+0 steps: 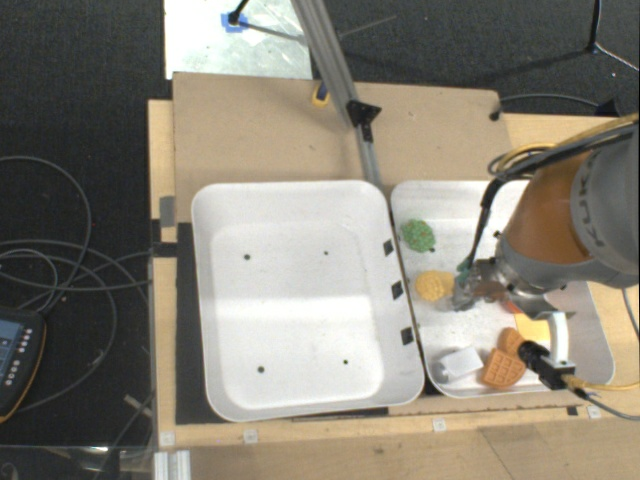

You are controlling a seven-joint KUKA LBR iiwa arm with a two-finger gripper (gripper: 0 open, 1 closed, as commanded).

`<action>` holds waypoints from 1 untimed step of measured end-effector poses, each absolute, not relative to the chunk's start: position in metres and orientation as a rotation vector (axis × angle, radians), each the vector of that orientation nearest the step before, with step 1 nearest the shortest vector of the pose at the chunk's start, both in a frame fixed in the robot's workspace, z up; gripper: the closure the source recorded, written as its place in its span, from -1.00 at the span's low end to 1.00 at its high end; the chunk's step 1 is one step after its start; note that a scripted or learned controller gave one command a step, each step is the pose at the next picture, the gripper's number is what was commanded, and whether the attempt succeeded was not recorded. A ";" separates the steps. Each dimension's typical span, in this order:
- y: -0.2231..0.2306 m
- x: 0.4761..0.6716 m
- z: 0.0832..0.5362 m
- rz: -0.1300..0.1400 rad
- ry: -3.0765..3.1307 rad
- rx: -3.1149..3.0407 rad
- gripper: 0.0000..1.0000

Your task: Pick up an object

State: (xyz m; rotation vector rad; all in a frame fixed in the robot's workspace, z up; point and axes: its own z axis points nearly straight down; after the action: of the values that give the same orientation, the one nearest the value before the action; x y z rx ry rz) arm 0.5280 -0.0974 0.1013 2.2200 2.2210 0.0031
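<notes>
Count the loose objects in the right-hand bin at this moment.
4 visible: a green lump near the far end, a yellow piece mid-bin beside the pincer, a white block and an orange waffle-like piece at the near end. The arm may hide others.

The arm (590,218) is cut off at the right edge. It hides part of the right bin (440,196). A yellow item (530,328) is partly covered.

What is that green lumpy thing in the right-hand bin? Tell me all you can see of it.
The green lumpy thing is small, rounded and bumpy, rather like a toy broccoli head or a crumpled leaf. Its material is unclear. It lies on the floor of the right bin, near the far left corner, close to the wall shared with the other bin. A yellow round piece sits just nearer the camera, apart from it. Nothing touches it.
</notes>
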 end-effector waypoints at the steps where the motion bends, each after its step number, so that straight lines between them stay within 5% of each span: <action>1: -0.098 0.528 0.165 0.006 2.222 2.213 1.00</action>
State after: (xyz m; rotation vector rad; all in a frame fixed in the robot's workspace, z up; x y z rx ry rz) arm 0.5282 -0.0979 0.1654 2.2129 2.2216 0.0065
